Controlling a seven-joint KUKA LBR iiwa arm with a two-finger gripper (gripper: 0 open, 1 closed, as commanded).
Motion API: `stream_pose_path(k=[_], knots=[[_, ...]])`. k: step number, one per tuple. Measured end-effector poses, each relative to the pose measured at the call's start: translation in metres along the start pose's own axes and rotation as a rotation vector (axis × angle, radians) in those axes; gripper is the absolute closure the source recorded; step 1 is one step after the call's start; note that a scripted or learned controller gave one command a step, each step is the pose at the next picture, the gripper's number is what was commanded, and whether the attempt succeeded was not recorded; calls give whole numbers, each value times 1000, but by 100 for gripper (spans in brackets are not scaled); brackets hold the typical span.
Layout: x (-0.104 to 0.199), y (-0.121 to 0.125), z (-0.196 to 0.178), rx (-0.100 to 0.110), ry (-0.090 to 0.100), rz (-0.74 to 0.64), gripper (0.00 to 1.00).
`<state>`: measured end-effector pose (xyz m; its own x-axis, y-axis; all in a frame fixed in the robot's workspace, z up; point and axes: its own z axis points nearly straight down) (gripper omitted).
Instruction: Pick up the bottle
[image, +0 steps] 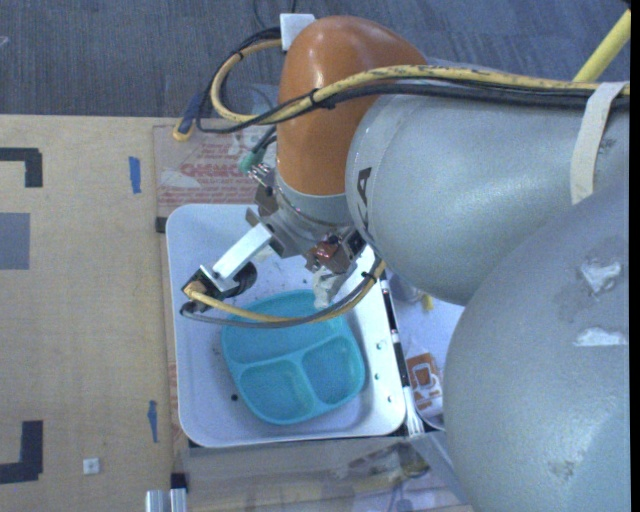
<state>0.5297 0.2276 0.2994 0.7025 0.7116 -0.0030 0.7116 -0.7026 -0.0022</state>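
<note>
Bottle: I cannot tell where it lies; my own arm (480, 200) blocks much of the view. My claw (325, 268) hangs over the white bin (190, 330), how far open I cannot tell, with a blue divided tray (295, 375) just beside it.

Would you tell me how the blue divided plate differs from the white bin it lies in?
The blue divided plate is turquoise; the white bin is plain white. The plate has three compartments; the bin is one well. The plate is smaller and lies askew in the bin. Both are shallow with rounded corners.
</note>
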Motion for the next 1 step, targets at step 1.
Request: stream_pose_path(k=[1], knots=[[0, 0, 0, 0, 0, 0, 0]])
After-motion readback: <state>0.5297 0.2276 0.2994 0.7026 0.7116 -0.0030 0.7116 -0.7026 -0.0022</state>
